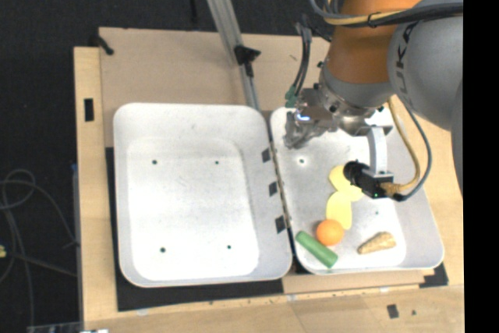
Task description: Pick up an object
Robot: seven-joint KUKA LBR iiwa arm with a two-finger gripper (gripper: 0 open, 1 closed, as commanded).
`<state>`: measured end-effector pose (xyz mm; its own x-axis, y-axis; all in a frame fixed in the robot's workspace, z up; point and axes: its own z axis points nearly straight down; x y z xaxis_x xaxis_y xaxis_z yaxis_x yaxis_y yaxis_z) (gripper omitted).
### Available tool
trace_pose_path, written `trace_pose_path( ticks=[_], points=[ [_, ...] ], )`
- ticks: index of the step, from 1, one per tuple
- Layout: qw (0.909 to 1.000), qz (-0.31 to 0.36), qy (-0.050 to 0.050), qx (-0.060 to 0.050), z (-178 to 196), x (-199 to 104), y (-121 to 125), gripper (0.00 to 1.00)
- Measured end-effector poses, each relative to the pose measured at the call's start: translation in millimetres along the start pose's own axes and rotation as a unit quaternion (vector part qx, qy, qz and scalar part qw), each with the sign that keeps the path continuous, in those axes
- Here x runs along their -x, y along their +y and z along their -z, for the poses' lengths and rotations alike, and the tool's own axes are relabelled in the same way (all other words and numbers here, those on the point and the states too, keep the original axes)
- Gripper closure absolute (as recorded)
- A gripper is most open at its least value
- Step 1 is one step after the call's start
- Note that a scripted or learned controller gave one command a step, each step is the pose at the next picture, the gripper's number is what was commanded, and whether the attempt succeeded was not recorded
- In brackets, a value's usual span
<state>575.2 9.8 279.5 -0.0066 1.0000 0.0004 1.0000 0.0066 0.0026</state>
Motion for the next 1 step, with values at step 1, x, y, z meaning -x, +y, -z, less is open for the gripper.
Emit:
trace_pose_path(
  ticks=[1],
  points=[
    [1.0,-0.001,-0.001,0.0,-16.0,-38.1,14.3,1.0]
  ],
)
